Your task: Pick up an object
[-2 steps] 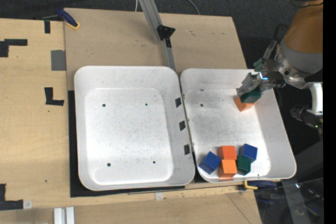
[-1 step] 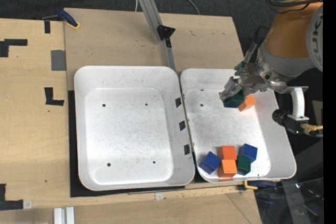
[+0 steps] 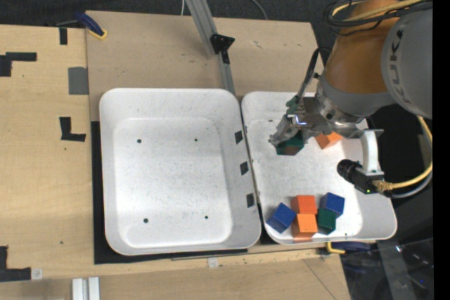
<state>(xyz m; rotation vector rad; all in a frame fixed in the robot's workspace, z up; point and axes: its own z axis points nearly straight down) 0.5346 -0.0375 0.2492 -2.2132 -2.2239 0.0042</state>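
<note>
Desk [image 3: 169,46] of pale wood fills the left and middle of the frame, with a blue and yellow clamp [image 3: 91,24] at the upper left. Left bin [image 3: 172,168] sits at centre, white and speckled. Touching its right side is the right bin [image 3: 309,172]. Along that bin's lower edge lies a cluster: a blue block [image 3: 281,216], an orange block [image 3: 305,204] with a second orange block [image 3: 306,223] just below it, a green block [image 3: 326,221], and another blue block [image 3: 333,204] at the far right. Higher in this bin, the end effector [image 3: 290,137] hangs over a dark green block [image 3: 290,146], which seems to sit between its fingers; how wide they are spread I cannot tell. An orange piece [image 3: 325,140] lies just to its right, under the grey arm [image 3: 380,60].
</note>
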